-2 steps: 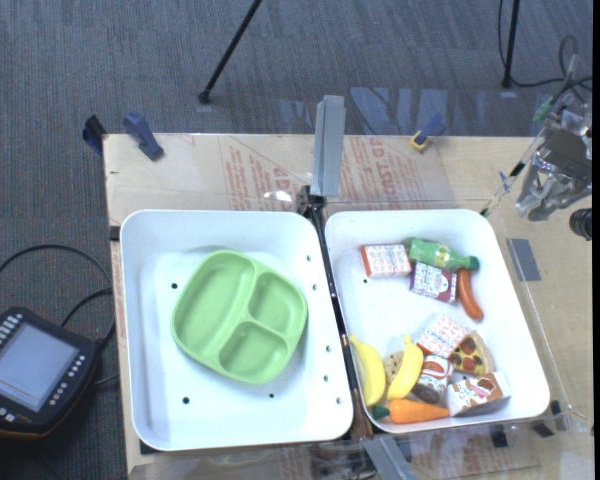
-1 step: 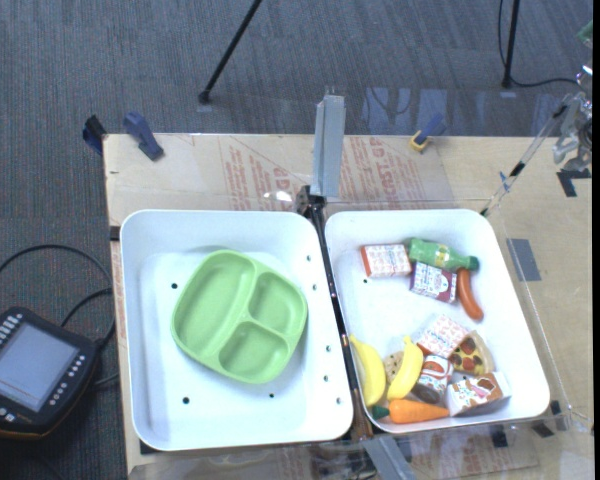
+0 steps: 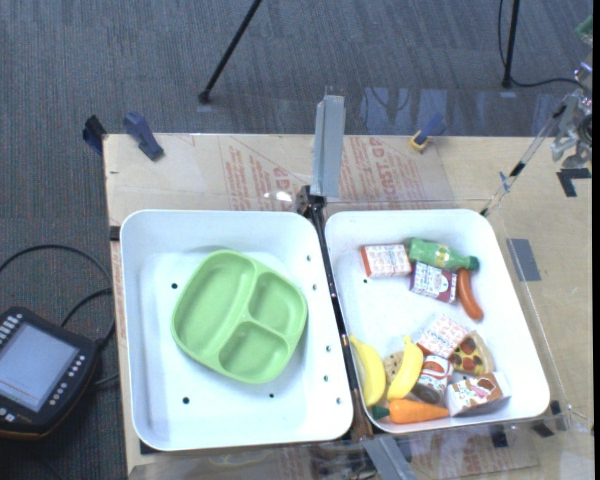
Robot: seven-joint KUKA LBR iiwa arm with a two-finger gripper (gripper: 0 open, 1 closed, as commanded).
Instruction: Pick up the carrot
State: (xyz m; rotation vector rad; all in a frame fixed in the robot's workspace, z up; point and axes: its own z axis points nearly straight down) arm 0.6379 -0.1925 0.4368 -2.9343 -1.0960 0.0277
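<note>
Near-edge target: carrot point(image 3: 417, 411) lies in the right bin point(image 3: 510, 268), against the near wall, touching two bananas point(image 3: 388, 368).
Claw state: cannot be told.
Approach advised: descent from above, bananas avoided.

Bright even light, soft shadows, slightly grainy

Setting: robotics laboratory or test room. Evidence: grey carpet-tile floor point(image 3: 110, 58); plywood bench point(image 3: 230, 173) with printed lettering; two white bins point(image 3: 140, 258) mounted side by side; a teach pendant point(image 3: 30, 373) with screen and cable on the floor, left; black tripod legs point(image 3: 235, 38) behind the bench; blue clamps point(image 3: 142, 135) at the bench edge.
</note>
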